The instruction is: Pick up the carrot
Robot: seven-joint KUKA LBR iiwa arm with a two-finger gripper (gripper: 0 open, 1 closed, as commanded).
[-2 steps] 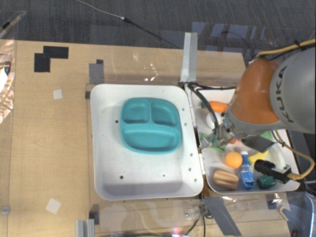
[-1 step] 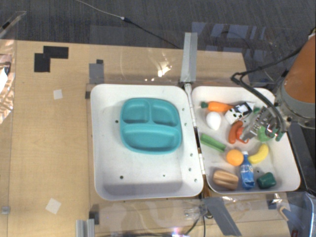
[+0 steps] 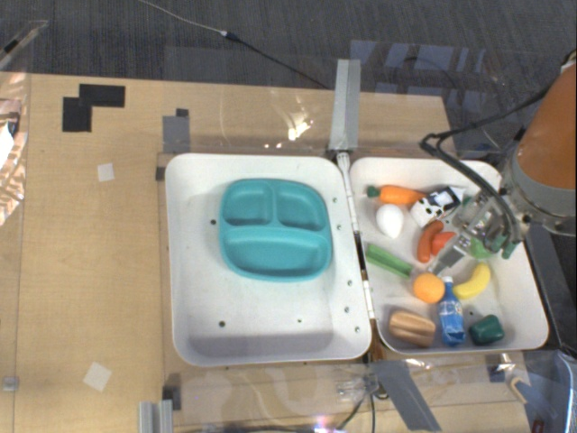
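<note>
Carrot (image 3: 398,194): lies at the far left of the right bin (image 3: 532,327), leafy end toward the divider, just beside the egg (image 3: 389,220). It rests on the bin floor, not lifted.
Gripper (image 3: 448,258): hovers mid-bin, over the red piece (image 3: 432,240) and near the orange (image 3: 428,288), apart from the carrot.
Finger state: cannot tell from this view; nothing is visibly held.
Neighbours: green stick (image 3: 389,261), banana (image 3: 473,282), blue bottle (image 3: 451,316).
Left bin (image 3: 189,332): holds the teal plate (image 3: 274,228).
Progress: judged early; the arm (image 3: 552,142) is inside the correct bin.
Remaining: move over the carrot, grasp, lift.
</note>
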